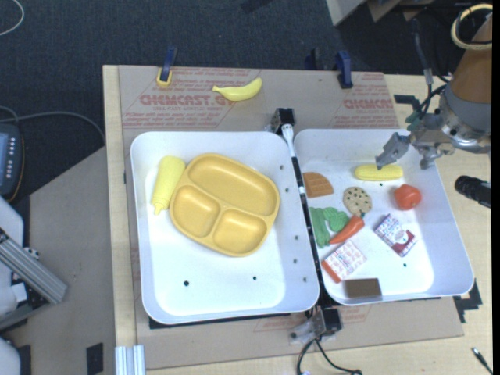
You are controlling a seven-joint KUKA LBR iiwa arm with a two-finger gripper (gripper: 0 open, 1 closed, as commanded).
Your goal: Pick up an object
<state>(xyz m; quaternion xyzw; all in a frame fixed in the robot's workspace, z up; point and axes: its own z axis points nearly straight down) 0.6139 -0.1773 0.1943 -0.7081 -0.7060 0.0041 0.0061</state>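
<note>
Gripper [408, 153] spread open, holding nothing, upper right.
Right bin [453, 233]: one tomato [406, 197], one cookie [357, 200], one carrot [347, 230].

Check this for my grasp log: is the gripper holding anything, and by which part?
Nothing is held. The gripper hovers open above the yellow piece.

Arm enters from right edge, upper area; grey body w/ orange band above wrist; wrist angled down-left; gripper [406, 153] low over right-hand bin's upper part; two fingers spread apart, nothing seen btwn them.
</note>
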